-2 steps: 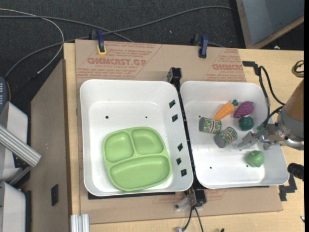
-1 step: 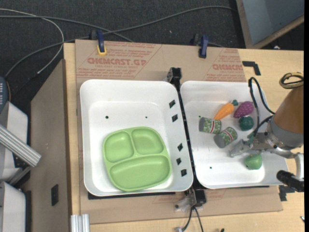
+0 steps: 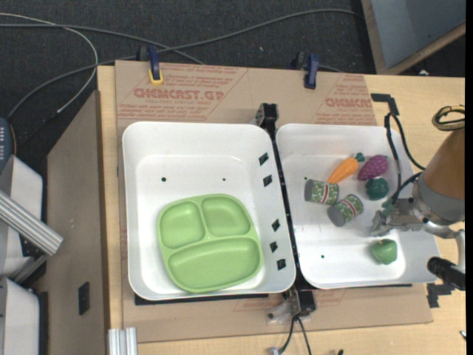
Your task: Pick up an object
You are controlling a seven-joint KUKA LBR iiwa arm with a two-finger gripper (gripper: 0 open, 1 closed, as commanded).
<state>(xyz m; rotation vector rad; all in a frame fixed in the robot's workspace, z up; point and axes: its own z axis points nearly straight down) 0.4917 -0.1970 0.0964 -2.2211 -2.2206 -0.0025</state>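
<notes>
The jaws [image 3: 384, 224] hang low over the right bin [image 3: 319, 268], their spread impossible to tell. The green object [image 3: 383, 252] lies just below them, apparently the target; the other toys cluster to their left.

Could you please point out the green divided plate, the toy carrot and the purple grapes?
green divided plate [image 3: 211, 242]: camera view, its large compartment.
toy carrot [image 3: 343, 170]: camera view, orange body.
purple grapes [image 3: 374, 166]: camera view, cluster's middle.

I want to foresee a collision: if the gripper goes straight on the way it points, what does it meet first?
Probably the grey can: the gripper points left toward it, though depth is unclear.
</notes>
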